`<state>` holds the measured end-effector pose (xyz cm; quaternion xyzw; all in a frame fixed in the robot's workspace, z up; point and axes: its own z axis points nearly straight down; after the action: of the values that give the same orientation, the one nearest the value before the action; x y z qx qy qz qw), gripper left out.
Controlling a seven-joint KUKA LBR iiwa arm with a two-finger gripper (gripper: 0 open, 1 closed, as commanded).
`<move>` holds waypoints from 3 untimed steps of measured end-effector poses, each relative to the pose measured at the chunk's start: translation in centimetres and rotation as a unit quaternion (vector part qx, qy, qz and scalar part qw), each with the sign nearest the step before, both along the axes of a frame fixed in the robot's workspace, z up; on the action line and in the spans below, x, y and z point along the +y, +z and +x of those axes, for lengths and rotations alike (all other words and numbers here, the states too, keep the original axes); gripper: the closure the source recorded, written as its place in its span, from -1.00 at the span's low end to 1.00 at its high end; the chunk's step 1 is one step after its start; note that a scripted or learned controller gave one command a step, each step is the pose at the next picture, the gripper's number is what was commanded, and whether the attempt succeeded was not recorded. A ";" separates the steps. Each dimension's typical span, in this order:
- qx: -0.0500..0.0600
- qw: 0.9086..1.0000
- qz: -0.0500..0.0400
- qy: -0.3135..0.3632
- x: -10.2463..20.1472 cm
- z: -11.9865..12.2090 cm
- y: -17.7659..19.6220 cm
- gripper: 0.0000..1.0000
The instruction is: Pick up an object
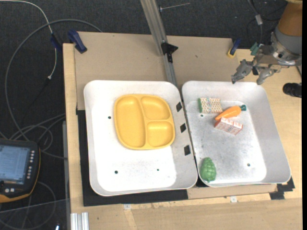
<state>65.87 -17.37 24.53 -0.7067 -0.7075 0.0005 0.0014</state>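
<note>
Carrot (228, 112), the orange toy one with a green tip, lies in the right bin (268, 143) toward twelve o'clock, slanting across the top of a small red-and-white carton (229, 125) and touching it. Just beside them at nine o'clock sits a flat patterned packet (209, 104); a knobbly green toy vegetable (208, 169) rests well apart near the bin's seven o'clock corner. In the left bin a yellow divided tray (144, 121) takes up the middle.

The carrot looks like light, hollow plastic: stiff, smooth and rounded, so it may roll or squirt out of a pinch. A hold across its thick middle, square to its length, seems safest, though propped on the carton it could tip when touched.

The pincer (250, 74) hovers above the bin's far rim at one o'clock, its fingers spread apart and gripping nothing.
</note>
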 end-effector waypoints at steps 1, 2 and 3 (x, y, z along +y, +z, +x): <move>0.000 1.000 0.000 0.000 0.0 0.0 0.0 -1.00; 0.003 1.000 0.000 0.000 -0.3 0.2 -6.2 -1.00; 0.002 1.000 0.000 -0.001 -0.8 0.2 -10.6 -1.00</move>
<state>66.03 -18.15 13.97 -0.7070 -0.7072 0.0018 0.0025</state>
